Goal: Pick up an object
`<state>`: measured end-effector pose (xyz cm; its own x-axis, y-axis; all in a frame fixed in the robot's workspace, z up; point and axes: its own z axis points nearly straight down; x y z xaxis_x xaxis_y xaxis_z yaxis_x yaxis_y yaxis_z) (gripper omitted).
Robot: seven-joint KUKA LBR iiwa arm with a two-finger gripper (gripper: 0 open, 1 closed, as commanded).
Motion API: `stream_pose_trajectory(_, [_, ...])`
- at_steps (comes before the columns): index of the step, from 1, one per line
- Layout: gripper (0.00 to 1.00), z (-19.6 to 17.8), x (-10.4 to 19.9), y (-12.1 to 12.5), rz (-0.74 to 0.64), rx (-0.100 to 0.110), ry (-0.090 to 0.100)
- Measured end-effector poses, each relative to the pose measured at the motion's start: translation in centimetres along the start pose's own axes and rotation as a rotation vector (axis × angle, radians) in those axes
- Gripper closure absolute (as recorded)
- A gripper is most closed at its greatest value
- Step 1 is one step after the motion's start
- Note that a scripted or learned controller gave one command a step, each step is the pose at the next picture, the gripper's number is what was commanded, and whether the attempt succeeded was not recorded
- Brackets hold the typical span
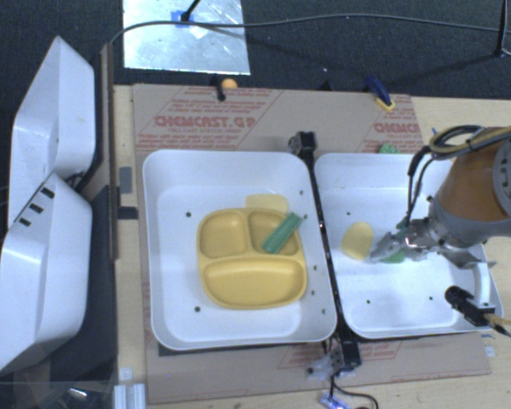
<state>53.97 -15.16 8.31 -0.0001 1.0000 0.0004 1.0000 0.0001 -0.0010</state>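
Observation:
In the right bin (pixel 383 313) my gripper (pixel 383 248) hangs low over the floor, its grey arm with the orange band (pixel 473 190) reaching in from the right. A small green object (pixel 395 256) peeks out right beneath the gripper tip; whether it is held cannot be made out. A pale yellow cup-like object (pixel 356 239) lies just left of the gripper, close to it. In the left bin (pixel 175 313) a yellow divided plate (pixel 251 284) carries a green stick (pixel 281 233), with a pale yellow piece (pixel 266 204) at its top edge.
A black clamp (pixel 304 141) sits where the two bins meet at the back. Cables loop above the arm's wrist (pixel 447 135). A small green item (pixel 387 150) lies on the cardboard behind the right bin. White housings (pixel 51 194) stand at far left.

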Motion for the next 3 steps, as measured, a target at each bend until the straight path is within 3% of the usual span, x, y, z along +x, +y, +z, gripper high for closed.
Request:
stream_pose_trajectory(1, [1.0, -1.2, 0.0, 0.1, 0.0, -0.002, -0.001])
stream_pose_trajectory(3, [1.0, -12.0, 0.0, 0.9, -0.001, -0.006, -0.001])
